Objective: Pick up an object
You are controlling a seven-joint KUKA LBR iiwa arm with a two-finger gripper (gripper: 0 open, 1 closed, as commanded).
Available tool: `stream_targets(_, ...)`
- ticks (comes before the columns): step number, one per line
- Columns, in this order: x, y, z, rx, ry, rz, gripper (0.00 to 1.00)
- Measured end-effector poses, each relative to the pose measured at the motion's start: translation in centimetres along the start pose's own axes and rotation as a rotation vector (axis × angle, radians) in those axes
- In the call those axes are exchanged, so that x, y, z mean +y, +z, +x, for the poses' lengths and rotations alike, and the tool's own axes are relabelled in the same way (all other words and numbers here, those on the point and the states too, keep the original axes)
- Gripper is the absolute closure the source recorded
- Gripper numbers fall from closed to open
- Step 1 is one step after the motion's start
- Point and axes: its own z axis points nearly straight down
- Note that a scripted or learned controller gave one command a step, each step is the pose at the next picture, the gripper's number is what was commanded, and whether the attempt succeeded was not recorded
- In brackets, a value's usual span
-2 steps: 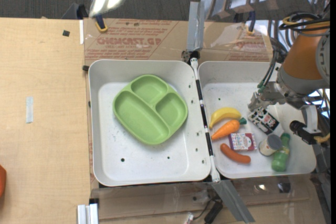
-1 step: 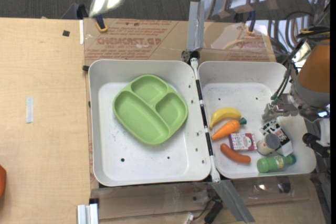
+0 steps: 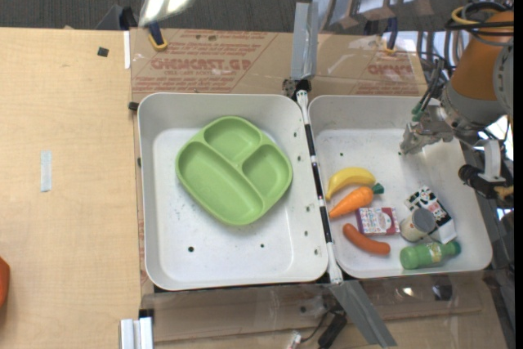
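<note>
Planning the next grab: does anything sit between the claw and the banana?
Nothing visible does. The claw hangs over bare floor of the right bin, and the banana lies apart from it, toward the bins' divider.

The counter [image 3: 65,176] is pale wood. Directly on it sit two white bins: one [image 3: 478,245] beneath the claw [image 3: 413,139], the other [image 3: 155,217] beside it, farther from the claw. Printed cardboard [image 3: 212,61] lies behind them.

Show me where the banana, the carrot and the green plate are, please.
banana [image 3: 351,179]: camera view, middle of its yellow curve, right bin.
carrot [image 3: 353,201]: camera view, centre of its orange body, just below the banana.
green plate [image 3: 234,168]: camera view, ridge between its compartments, left bin.
</note>
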Motion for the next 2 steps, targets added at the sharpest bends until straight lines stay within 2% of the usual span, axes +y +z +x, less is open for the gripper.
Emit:
stream_targets(1, -13.8, 0.0, 0.3, 0.002, -0.184, 0.000, 1.00)
stream_targets(2, -7.6, -12.9, 6.9, 0.000, -0.291, -0.001, 1.00)
